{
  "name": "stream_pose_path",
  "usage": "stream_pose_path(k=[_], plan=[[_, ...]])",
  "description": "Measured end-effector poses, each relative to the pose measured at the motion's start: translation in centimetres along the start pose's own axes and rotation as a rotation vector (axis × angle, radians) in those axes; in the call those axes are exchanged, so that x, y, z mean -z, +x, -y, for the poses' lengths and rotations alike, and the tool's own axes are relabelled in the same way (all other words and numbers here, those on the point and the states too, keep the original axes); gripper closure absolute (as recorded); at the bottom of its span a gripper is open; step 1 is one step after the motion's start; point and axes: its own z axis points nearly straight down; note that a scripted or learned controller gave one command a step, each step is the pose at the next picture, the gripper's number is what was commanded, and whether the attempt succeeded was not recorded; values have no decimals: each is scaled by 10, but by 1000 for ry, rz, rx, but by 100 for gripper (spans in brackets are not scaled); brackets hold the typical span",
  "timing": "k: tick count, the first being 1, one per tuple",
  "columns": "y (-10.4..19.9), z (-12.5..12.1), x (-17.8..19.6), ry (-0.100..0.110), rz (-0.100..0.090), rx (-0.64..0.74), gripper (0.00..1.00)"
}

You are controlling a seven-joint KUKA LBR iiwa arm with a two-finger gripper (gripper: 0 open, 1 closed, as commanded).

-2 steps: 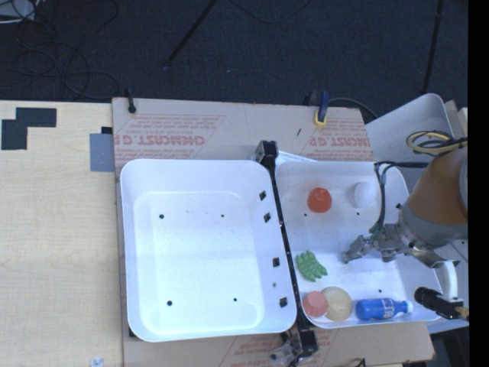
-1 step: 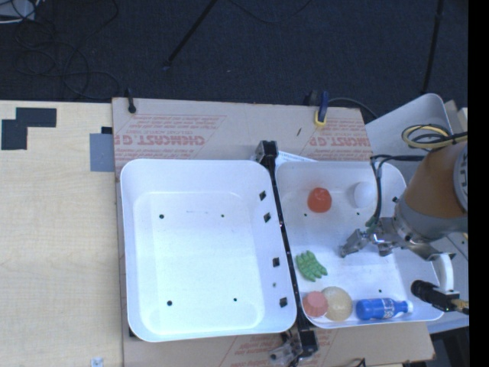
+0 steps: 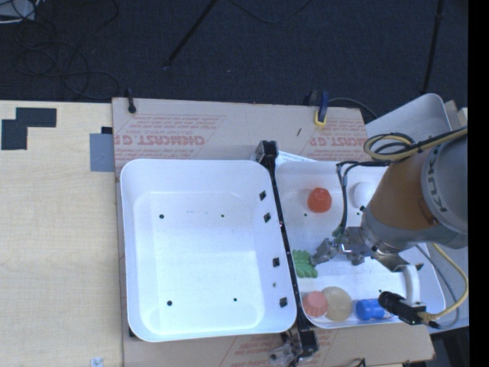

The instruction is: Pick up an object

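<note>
Your arm (image 3: 428,197) is grey with an orange band, yellow cables looping, and a metallic end effector (image 3: 330,251).

Right bin (image 3: 306,176) floor largely hidden under arm (image 3: 416,197) — claw (image 3: 330,251) fingers too small to read.

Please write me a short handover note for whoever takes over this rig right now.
Gripper: low in the right bin, beside the green object; whether it is open or shut is unclear, and nothing visibly sits in it.
Objects, all in the right bin: orange ball toward the far end; green object by the divider; pink piece, pale ball and blue piece along the near wall.
Done: nothing visibly lifted.
Left: grasp and lift one object; green seems closest.
</note>
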Motion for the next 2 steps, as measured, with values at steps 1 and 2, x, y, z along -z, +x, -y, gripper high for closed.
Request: stream_pose_path(k=[1,2], plan=[[-27,44,66,-4,4,-7,0],[-26,-2,-3,-3,3,-3,0]])
